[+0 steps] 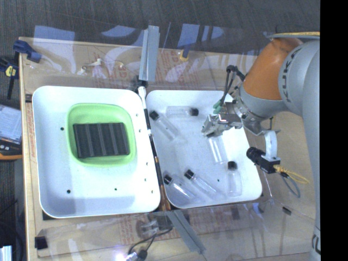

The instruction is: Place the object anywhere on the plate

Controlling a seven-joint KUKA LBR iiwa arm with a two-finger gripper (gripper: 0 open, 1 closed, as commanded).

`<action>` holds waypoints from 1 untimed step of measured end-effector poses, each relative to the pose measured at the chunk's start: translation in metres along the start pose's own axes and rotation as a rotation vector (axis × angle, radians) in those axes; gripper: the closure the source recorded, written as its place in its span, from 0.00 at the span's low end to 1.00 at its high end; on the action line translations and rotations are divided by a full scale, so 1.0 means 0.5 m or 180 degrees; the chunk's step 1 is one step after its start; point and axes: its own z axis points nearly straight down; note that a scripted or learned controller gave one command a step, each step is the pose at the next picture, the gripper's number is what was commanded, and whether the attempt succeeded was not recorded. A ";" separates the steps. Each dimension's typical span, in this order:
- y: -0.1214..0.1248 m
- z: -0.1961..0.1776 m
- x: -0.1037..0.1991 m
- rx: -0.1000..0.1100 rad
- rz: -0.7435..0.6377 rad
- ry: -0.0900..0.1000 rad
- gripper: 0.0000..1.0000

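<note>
The claw [217, 125] is poised low over the right bin [250, 186], where clear black-capped vials [197, 181] lie scattered for picking; its state cannot be told. The green plate [126, 118] is set in the left bin [49, 189] as the target.

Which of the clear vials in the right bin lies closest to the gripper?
The clear plastic vial just below the gripper, lying lengthwise in the bin's middle; the other black-capped vials sit farther off near the edges.
</note>
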 end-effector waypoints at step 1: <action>0.000 0.000 0.000 0.0000 0.0000 0.0000 0.00</action>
